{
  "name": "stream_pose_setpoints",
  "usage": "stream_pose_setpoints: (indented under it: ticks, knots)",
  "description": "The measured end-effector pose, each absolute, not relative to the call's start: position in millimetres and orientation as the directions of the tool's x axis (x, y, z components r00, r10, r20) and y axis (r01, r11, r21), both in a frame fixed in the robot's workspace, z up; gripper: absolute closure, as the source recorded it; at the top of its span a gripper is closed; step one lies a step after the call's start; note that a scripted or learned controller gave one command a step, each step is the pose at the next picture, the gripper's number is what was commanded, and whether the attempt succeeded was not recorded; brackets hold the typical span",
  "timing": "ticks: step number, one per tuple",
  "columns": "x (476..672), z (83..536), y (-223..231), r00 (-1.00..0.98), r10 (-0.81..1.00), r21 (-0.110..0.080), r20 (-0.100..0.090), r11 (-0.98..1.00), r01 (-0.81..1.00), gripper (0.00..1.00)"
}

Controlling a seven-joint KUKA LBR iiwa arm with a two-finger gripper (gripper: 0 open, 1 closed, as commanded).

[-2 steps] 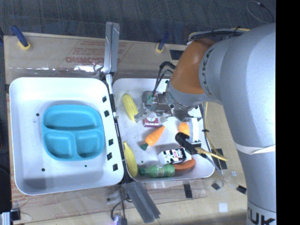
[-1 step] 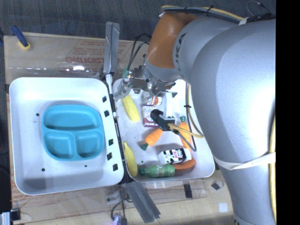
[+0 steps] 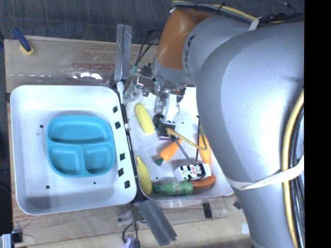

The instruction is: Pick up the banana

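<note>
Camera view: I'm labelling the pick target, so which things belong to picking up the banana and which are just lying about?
For the job: banana, gripper.
Lying about: corn cob, carrot, green bottle, blue divided plate.

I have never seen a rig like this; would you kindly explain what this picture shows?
One camera looks down at a slant on a bench. The big grey machine is a robot arm reaching in from the right, ending in a claw. The left bin holds a blue divided tray. The right bin holds a corn cob, a carrot, a green bottle, a black-and-white box and the banana, which lies apart from the claw against the bin's left wall.
</note>
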State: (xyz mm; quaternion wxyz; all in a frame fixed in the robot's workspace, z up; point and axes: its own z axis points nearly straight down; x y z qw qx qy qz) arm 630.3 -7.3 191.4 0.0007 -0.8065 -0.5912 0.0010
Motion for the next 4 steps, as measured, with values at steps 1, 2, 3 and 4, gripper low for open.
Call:
stream_pose_setpoints:
  ticks: [1, 2, 3, 4]
  knots:
    - [630.2, 191.2, -6.9, 0.3, 0.954, -0.003, -0.001, -0.3, 0.954, 0.0]
    - [630.2, 191.2, -6.9, 0.3, 0.954, -0.003, -0.001, -0.3, 0.954, 0.0]
    - [630.2, 191.2, -6.9, 0.3, 0.954, -0.003, -0.001, -0.3, 0.954, 0.0]
    - [656.7, 191.7, -13.2, 0.132, 0.991, -0.001, -0.001, -0.132, 0.991, 0.0]
